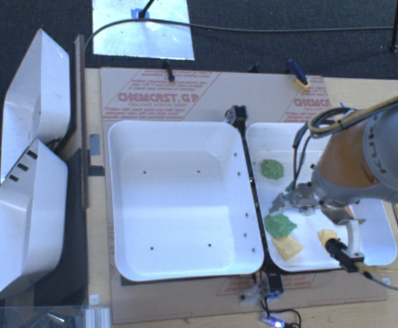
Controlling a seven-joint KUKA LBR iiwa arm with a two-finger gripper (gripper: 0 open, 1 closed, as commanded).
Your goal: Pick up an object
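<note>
The pincer [285, 200] hangs low in the right bin [383, 251], just above a green lump [279, 224]; whether it's apart or together, can't tell. Looks like the reaching step. Next it needs to settle over that lump and close.

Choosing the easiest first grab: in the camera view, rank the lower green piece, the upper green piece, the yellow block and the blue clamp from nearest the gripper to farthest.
From the gripper:
1. Lower green piece, just below it.
2. Upper green piece above and yellow block below: too close to call.
3. Blue clamp, outside the right bin, at the bench's far edge.
</note>
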